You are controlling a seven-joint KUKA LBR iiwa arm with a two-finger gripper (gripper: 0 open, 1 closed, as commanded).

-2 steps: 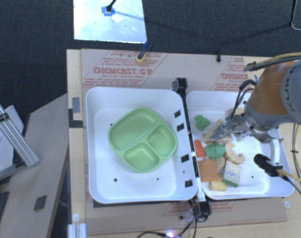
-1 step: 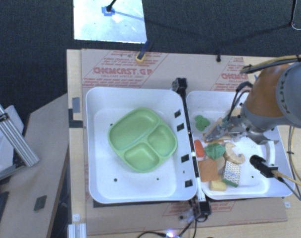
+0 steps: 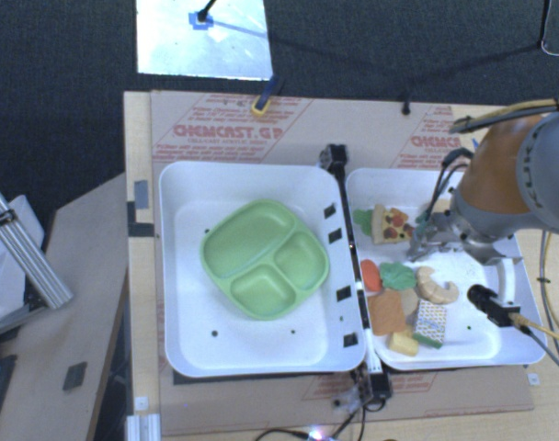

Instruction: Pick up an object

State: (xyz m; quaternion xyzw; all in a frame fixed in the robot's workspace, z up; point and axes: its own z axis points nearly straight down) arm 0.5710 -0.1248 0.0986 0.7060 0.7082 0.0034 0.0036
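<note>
Pizza slice toy point(image 3: 390, 224) in right bin point(image 3: 387, 186), beside low-reaching end effector point(image 3: 427, 239), finger state not discernible.

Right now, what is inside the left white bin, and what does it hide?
The left bin holds one green divided plate, lying flat with nothing in its three compartments. The bin floor directly beneath the plate is covered, so anything under it cannot be seen.

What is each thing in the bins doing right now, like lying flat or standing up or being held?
Green divided plate: right side up in the left bin, nothing on it.
Pizza slice toy: lying flat in the right bin, beside the gripper.
Croissant toy: lying loose.
Checked box: lying flat.
Gripper: low over the right bin.
</note>
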